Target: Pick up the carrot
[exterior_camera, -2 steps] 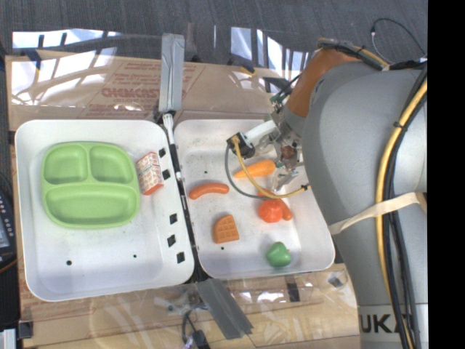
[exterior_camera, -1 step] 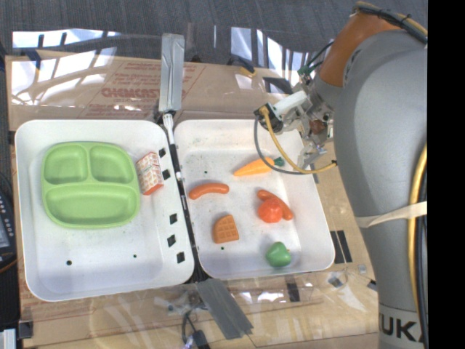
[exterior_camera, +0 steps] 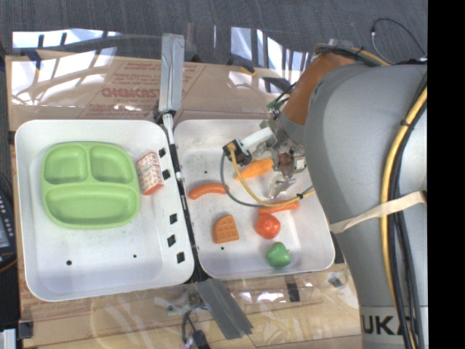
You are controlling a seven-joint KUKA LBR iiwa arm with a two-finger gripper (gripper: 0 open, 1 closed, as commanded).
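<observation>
Where claw (exterior_camera: 282, 167) hovers — tapered carrot (exterior_camera: 256, 169)

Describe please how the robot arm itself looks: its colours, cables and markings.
The arm is bulky, rounded and grey, with an orange band above the wrist. Black and yellow cables run along its side, and a thin yellow wire loops near the gripper. White letters "UKA" show on its base.

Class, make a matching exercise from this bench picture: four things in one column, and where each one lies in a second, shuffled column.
Things:
1. green divided plate
2. small can
3. waffle piece
4. green pepper

Places:
A. right bin, near its front right corner
B. left bin, at its right edge beside the divider
C. left bin, left half
D. right bin, just left of the tomato

Pairs: 1-C, 2-B, 3-D, 4-A
</observation>
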